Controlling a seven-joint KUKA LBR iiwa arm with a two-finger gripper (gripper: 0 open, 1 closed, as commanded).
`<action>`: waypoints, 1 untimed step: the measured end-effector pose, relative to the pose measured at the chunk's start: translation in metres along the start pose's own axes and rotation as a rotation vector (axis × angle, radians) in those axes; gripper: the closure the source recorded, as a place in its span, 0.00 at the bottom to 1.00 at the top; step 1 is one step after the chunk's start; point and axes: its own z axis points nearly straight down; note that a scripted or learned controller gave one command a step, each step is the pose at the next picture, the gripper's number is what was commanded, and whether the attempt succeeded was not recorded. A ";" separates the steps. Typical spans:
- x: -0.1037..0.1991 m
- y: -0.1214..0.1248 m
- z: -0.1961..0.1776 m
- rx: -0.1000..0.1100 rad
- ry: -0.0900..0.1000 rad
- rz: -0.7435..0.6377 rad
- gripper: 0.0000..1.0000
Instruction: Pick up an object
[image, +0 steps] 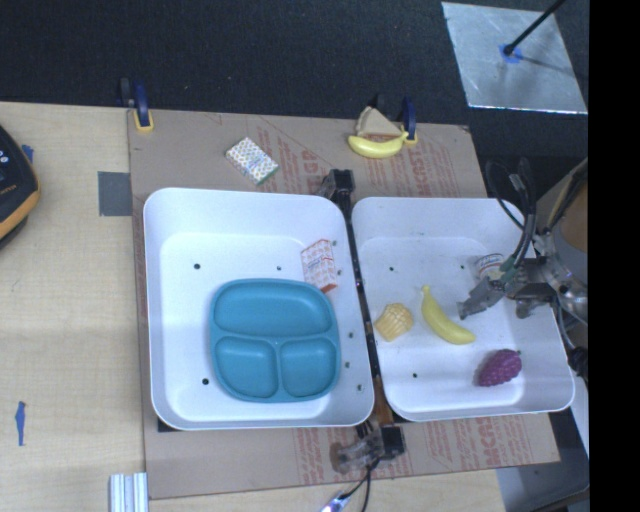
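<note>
Here, the gripper (492, 297) is hanging over the right bin (400, 225), its fingers spread and pinching nothing. A banana (446, 319) is lying just left of the fingertips, with a yellow corn piece (393, 321) further left and purple grapes (498, 367) nearer the front. In the left bin (175, 215), a blue divided plate (274, 338) is sitting beside a small red-and-white packet (320, 264).

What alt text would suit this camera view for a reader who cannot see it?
The gripper hangs over the right bin, just right of a banana, with a yellow corn piece and purple grapes nearby. The left bin holds a blue divided tray and a small packet.
</note>
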 end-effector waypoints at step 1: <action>0.044 0.052 0.057 0.000 -0.001 -0.002 0.00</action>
